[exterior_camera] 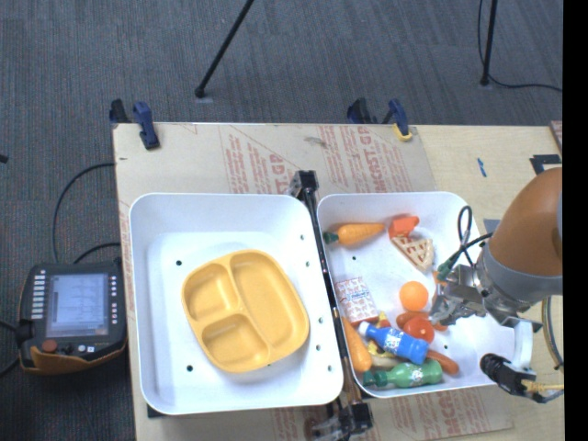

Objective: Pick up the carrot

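Bench w/ two white bins: left bin [152, 246] holds a yellow divided plate [245, 309], parked apart from the clutter. Right bin [367, 200] is the stock pile of toy food. Arm [533, 237] at right of frame, wrist hanging low over the bin's right side, prob. lining up a grab. Gripper [450, 309] sits by a red tomato [418, 327]; can't tell its state. Carrot [356, 234] lies upper left in the right bin, well apart from the gripper, up and to its left. An orange ball [413, 295] lies between them.
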Available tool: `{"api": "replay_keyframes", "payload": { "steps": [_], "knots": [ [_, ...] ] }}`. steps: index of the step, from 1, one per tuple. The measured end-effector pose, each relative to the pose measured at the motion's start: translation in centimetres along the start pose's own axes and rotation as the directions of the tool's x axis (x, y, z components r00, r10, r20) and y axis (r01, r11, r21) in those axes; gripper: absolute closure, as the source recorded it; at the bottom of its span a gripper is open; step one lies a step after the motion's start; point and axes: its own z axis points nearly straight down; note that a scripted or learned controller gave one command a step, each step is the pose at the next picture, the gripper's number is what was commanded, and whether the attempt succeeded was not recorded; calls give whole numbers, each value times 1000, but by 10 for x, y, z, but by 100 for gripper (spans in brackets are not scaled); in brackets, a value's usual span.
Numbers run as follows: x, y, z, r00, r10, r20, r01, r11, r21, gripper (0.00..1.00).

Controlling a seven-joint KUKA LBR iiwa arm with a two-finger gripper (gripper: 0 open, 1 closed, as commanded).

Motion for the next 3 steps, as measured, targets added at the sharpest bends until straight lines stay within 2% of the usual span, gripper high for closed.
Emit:
{"api": "replay_keyframes", "payload": {
  "steps": [1, 2, 3],
  "knots": [
    [8, 97, 56, 998, -55, 0, 55, 998, 0, 100],
    [66, 44, 56, 999, 54, 0, -54, 999, 1, 100],
    [65, 44, 56, 998, 56, 1, -56, 998, -1, 0]
  ]
}}
